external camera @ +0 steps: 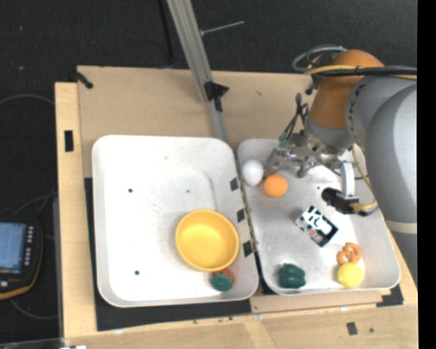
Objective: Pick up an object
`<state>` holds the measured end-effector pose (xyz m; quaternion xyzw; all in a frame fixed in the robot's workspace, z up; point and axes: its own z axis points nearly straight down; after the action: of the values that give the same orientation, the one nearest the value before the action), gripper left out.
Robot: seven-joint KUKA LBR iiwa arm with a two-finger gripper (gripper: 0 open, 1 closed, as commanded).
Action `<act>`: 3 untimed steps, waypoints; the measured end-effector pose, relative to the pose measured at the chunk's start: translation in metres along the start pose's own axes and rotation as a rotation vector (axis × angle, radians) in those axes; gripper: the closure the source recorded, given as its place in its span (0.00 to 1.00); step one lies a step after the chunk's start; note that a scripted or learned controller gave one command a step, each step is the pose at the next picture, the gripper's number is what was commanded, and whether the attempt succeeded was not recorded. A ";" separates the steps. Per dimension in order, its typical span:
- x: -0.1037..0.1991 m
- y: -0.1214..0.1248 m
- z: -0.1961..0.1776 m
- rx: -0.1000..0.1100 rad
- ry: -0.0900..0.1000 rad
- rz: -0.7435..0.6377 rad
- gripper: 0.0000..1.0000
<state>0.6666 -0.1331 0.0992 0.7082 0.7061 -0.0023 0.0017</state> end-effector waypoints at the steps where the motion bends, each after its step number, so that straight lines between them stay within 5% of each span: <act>1: 0.000 0.002 -0.014 -0.006 0.000 0.000 1.00; 3: -0.005 0.009 -0.145 -0.010 0.004 -0.005 1.00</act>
<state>0.6753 -0.1371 0.2442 0.7064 0.7078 0.0025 0.0036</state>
